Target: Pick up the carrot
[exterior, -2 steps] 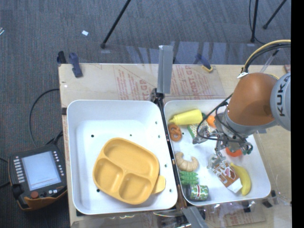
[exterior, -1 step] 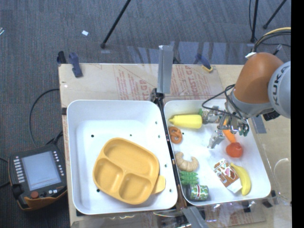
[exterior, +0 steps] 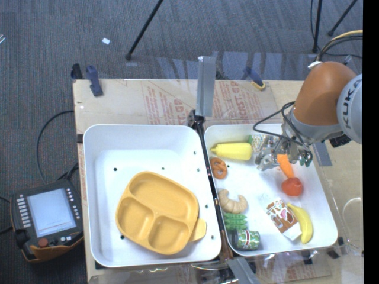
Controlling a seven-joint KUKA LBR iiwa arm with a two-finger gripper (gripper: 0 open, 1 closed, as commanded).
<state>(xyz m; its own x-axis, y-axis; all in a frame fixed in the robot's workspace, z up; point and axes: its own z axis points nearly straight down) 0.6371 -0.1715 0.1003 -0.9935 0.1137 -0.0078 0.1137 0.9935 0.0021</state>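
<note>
- Gripper (exterior: 288, 157) hangs over the right bin's (exterior: 329, 218) far right corner, carrot (exterior: 286, 165) between its fingers.
- Grasp step; next, a straight lift clear of the tomato (exterior: 292, 186).

two white bins (exterior: 95, 158), one yellow tray (exterior: 157, 212), one carrot (exterior: 286, 165), one banana (exterior: 303, 222)

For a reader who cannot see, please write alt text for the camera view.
The robot's claw is down at the orange carrot in the right bin, among a tomato, banana and croissant. The left bin holds a yellow divided plate.
</note>
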